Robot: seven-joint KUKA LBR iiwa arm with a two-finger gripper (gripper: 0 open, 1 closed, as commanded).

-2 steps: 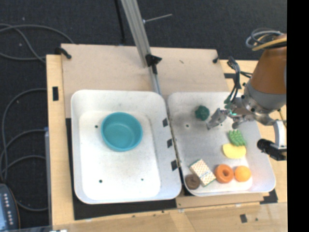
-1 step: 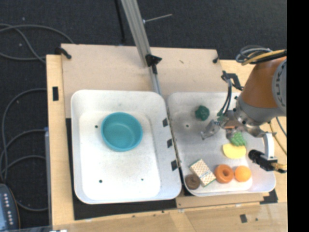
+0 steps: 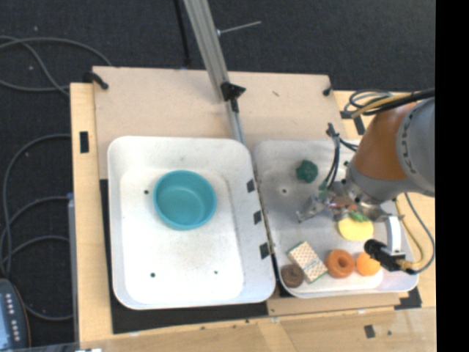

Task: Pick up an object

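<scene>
Arm over R bin, pincer (image 3: 316, 207) low among objs.
Camera view: pincer state can't tell, fingers blurred. Just beside it: yellow obj (image 3: 355, 229), green ball (image 3: 307, 171) farther back. Front edge of R bin (image 3: 278, 160): brown disc (image 3: 292, 274), patterned block (image 3: 308, 261), orange ring (image 3: 339, 263), orange ball (image 3: 367, 264). L bin (image 3: 132, 160) holds teal bowl (image 3: 185, 199).

The arm (image 3: 399, 149) comes in from the right edge of the camera view, its grey upper casing giving way to the broad orange band (image 3: 377, 149) and then a grey wrist section angled down and to the left. Dark cables loop beside the wrist. The gripper (image 3: 316, 207) hangs low at the arm's end, pointing left; its tip is small and blurred.
</scene>
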